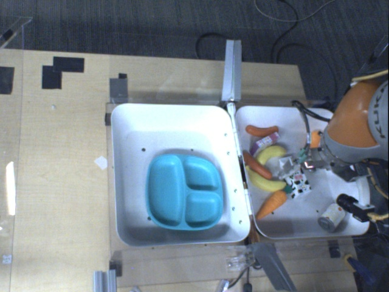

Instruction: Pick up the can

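**Can lies in the right bin's near corner, apart from the gripper**

The can (331,217) is a small, dull silver-grey cylinder. It appears to lie on its side on the white floor of the right bin (304,219), close to that bin's near right corner. One pale, round end faces the camera, and the body behind it is a darker grey. Any label or marking is too small to read. Nothing else in the bin touches it, and bare white floor separates it from the other things.

The gripper (296,170) hangs over the middle of the same bin, up and to the left of the can and well clear of it. It sits just beside the yellow banana (266,170). From this angle it cannot be told whether the claw is open or closed, and nothing can be seen held in it. The arm (358,121) reaches in from the right, its orange band above the bin's right wall.

The rest of the right bin's contents crowd its left half. An orange carrot (271,204) lies at a slant below the banana. One reddish sausage (262,129) lies near the far wall and another (256,165) along the left wall, with a small purple item (265,143) between them.

The left bin (130,163) holds a blue divided tray (184,190).
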Robot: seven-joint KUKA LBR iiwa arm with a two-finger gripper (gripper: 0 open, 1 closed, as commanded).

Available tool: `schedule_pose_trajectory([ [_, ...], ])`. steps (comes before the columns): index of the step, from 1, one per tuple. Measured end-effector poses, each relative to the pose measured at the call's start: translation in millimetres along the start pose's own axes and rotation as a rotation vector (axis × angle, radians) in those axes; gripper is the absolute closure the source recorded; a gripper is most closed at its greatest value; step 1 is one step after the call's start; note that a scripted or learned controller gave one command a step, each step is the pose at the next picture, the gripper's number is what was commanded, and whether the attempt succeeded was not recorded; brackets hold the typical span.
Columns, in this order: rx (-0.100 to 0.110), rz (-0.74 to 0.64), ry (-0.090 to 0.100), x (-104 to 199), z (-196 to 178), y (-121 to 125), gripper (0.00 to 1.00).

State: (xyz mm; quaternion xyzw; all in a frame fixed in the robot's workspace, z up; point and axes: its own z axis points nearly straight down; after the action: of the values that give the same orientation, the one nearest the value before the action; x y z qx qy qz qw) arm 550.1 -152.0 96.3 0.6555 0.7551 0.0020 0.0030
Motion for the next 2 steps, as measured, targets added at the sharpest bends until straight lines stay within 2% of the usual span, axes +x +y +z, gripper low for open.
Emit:
schedule_pose_trajectory([
  [1, -0.001, 0.064, -0.001, -50.1, -54.0, 47.6, 0.00],
  [2, -0.004, 0.074, -0.001, -6.0, 7.5, 35.3, 0.00],
])
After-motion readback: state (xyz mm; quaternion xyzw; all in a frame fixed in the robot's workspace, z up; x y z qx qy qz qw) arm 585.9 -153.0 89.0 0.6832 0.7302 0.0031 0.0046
